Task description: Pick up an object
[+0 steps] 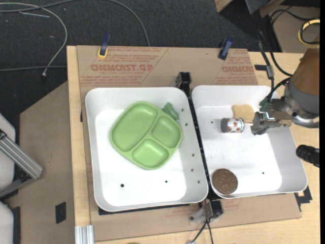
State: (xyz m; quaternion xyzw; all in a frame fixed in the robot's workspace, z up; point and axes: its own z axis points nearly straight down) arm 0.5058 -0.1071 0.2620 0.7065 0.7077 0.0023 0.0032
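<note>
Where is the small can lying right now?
The small can lies on its side in the right bin, just below a tan block and left of the gripper.

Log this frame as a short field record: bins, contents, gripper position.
left bin: green divided plate, small green item at its upper right edge
right bin: small can lying on its side, tan block just behind it, brown round disc at the near left corner
gripper: over the right bin, beside the can on its right
grasp: nothing seen between the fingers
</note>
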